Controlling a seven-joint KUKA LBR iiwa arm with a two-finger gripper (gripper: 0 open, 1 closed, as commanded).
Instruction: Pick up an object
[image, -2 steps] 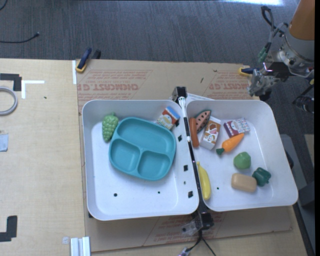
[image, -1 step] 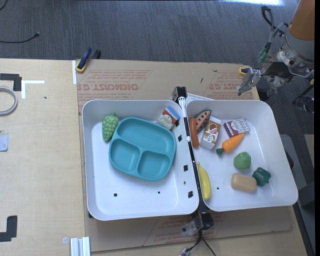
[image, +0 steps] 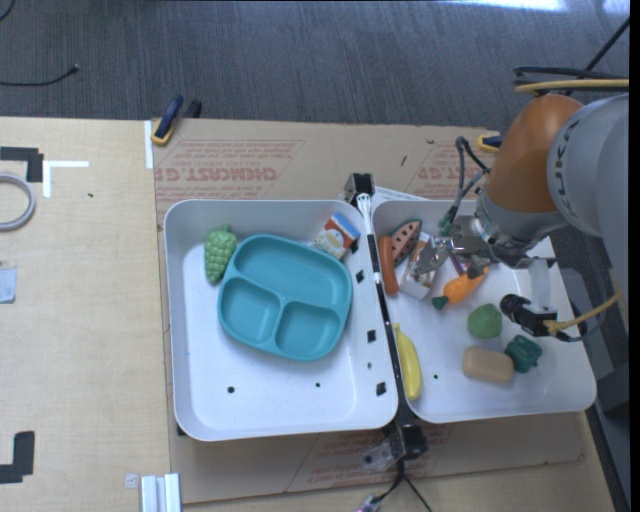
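Reaching in from the right, the grey arm (image: 590, 160) with its orange band brings its pincer (image: 432, 262) down over the upper part of the right bin (image: 560, 395); whether the pincer is apart or together cannot be told, since the metal tip is too small and cluttered to read, and nothing can be seen held in it.

The right bin carries most of the play food. A watermelon slice (image: 404, 240) lies near its upper left corner, just beside the pincer. An orange sausage (image: 387, 266) sits along the divider, its long axis running up and down the bin. An orange carrot (image: 461, 288) lies just below the pincer, tilted, with its long axis on a diagonal from lower left to upper right. Lower down are a green round fruit (image: 485, 321), a tan bread piece (image: 488, 365) and a dark green piece (image: 523, 351) near the right wall. A yellow banana (image: 408, 362) lies against the divider, its length parallel to that wall.

The left bin (image: 190, 390) holds a teal compartment tray (image: 285, 297) set at an angle, a bunch of green grapes (image: 219, 253) touching its upper left edge, and a small printed carton (image: 337, 236) in the upper right corner. Both bins rest on cardboard laid over the bench (image: 80, 330).
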